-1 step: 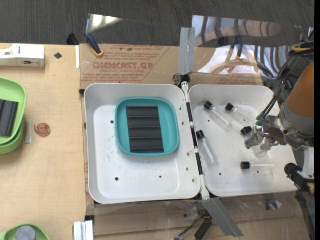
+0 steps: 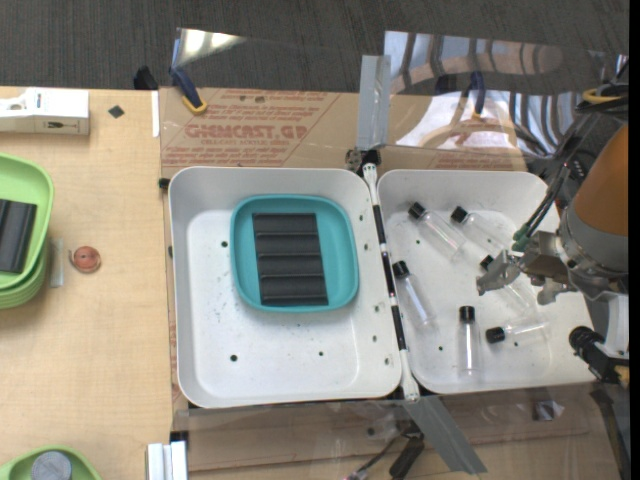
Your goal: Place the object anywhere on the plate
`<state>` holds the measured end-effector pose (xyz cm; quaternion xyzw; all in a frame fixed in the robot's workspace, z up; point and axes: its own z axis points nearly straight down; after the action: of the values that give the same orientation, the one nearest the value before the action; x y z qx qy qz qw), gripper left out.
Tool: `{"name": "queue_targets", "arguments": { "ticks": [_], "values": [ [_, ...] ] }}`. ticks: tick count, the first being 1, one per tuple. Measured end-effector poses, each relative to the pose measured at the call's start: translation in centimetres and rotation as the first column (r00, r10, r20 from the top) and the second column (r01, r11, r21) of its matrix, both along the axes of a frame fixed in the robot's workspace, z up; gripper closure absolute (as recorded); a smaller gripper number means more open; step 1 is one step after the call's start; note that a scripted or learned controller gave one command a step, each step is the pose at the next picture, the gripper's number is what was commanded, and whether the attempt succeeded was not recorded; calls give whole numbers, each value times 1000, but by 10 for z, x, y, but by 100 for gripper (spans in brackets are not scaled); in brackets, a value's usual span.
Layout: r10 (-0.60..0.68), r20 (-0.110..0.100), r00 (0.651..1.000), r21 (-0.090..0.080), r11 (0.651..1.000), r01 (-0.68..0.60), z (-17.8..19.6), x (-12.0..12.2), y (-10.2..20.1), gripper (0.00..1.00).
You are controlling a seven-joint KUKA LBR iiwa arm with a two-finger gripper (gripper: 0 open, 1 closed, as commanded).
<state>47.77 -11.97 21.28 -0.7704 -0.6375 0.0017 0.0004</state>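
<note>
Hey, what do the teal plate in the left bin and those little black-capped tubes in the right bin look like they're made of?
The teal square plate looks like moulded plastic, matte: uniform colour, rounded rim, no glare. Its dark ribbed insert could be rubber or foam; hard to tell. The clear black-capped tubes look like transparent plastic or glass, since the white bin shows through them, with opaque, probably plastic caps.
</note>
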Motion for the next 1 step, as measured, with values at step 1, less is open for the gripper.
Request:
{"name": "queue_targets", "arguments": {
  "ticks": [1],
  "values": [
    [-28,1,1000,0,1000,28,27,0,-43,0]
  ]
}}
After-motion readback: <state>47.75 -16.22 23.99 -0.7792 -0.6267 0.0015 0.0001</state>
